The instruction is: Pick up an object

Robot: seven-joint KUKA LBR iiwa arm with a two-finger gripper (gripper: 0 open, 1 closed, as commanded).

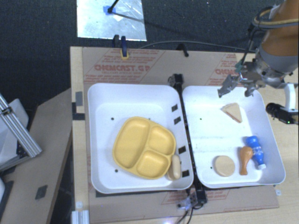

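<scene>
- We've got the jaws (237, 85) hanging above the back edge of the right bin (205, 125), and they look spread apart with nothing between them.
- The arm (279, 36) comes in from the upper right, orange band showing above the grey wrist.
- Nearest thing to the jaws is the tan wedge (232, 112), lying flat on the bin floor just below and in front of them, not touching.
- Further toward the front of that bin we see a blue bottle (255, 150) on its side, with a brown drumstick-shaped piece (245, 159) just beside it on the left.
- Left of that sits a round tan disc (224, 165), close to the drumstick piece but apart from it.
- In the left bin (103, 106) there's a yellow divided plate (143, 147), tilted a bit in the frame, three compartments.
- A small beige roll (174, 167) sits right against the plate's front right rim.
- Both bins sit side by side on a cardboard sheet (140, 64) on the tabletop (51, 125).
</scene>
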